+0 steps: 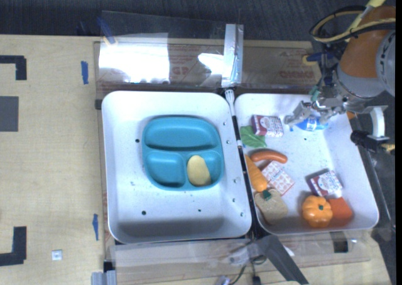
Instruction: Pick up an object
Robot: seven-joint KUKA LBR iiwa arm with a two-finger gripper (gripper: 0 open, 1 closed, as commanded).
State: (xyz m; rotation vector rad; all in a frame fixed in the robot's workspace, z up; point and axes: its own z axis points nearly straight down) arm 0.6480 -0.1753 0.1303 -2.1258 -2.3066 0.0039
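The grey arm's two-finger gripper (pixel 312 112) is hovering over the far corner of the right white shallow bin (pixel 364 177), just above a small blue-and-white object (pixel 311 124); whether its jaws are apart or together, I cannot tell; a red-and-white packet (pixel 267 125) is lying just left of the jaws; an orange toy pumpkin (pixel 316 210) is sitting well nearer than them; a yellow oval piece (pixel 198 169) is resting in the blue divided tray (pixel 181 150), far left of them.
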